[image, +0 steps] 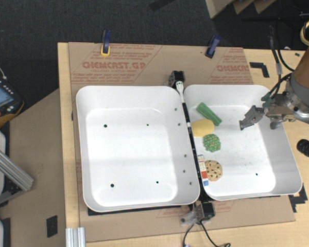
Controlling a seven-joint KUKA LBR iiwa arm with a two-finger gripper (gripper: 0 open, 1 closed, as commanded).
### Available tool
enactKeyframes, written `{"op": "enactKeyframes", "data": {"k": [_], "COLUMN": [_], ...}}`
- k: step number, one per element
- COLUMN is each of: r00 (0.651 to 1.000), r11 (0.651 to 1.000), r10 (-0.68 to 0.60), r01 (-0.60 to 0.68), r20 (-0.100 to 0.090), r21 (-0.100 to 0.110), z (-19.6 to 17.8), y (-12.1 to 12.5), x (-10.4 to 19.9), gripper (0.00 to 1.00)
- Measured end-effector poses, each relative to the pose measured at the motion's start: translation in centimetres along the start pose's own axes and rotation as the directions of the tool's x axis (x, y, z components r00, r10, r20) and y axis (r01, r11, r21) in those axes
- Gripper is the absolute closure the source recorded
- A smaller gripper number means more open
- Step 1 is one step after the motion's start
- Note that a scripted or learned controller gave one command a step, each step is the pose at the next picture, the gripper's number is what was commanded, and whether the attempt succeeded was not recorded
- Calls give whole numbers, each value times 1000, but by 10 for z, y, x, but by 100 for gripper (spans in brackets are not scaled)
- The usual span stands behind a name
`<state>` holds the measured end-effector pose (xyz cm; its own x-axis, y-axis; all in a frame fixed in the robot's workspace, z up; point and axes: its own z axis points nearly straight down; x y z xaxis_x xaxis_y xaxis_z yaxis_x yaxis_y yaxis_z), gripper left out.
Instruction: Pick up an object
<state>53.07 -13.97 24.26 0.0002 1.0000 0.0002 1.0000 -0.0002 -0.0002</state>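
The right bin (278, 161) holds several small objects along its left side. A green oblong block (208, 113) lies farthest back, with a yellow rounded piece (202, 127) just in front of it. Then come a green bumpy ball (211, 142) and a chocolate-chip cookie (212, 170). My gripper (258, 123) hangs over the back right part of this bin, right of the green block and apart from it. It is open and nothing sits between its fingers.
The left bin (92, 138) sits alongside, divided from the right one by a black strip (187, 125). A small red, white and blue item (202, 170) lies against the right bin's left wall. Blue clamps (106, 39) (213, 46) hold the cardboard at the back.
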Motion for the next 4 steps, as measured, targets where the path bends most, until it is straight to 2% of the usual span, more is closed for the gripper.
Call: {"op": "enactKeyframes", "data": {"k": [1,2,3,4], "r00": [1000,1000,1000,1000], "r11": [1000,1000,1000,1000], "r10": [-2,-2,-10,-10], "r01": [2,2,10,10], "r20": [2,2,-4,-2], "r21": [-9,-5,7,-4], "z": [-90,-96,-56,-83], "y": [-31,-30,-53,-51], "x": [14,14,108,179], "gripper": [0,100,100,100]}}
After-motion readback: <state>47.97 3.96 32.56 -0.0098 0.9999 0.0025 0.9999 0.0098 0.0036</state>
